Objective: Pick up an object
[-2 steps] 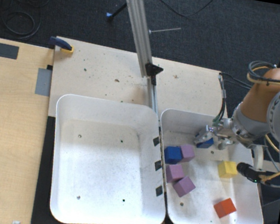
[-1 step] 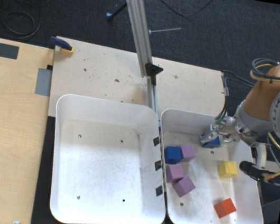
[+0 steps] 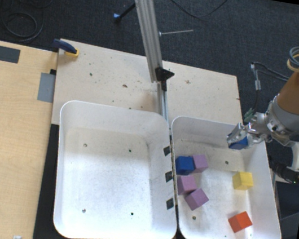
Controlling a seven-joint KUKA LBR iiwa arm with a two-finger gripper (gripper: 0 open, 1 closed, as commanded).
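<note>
While pincer (image 3: 239, 139) grips blue block (image 3: 239, 141), no legible writing

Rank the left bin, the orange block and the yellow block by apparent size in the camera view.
1. left bin, far the largest.
2. orange block and yellow block: these look alike; the orange one sits nearer the camera, so no ranking between them.

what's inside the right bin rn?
Right bin holds one blue cube, three purple cubes, a yellow and a red-orange one. The gripper covers its far corner.
</note>
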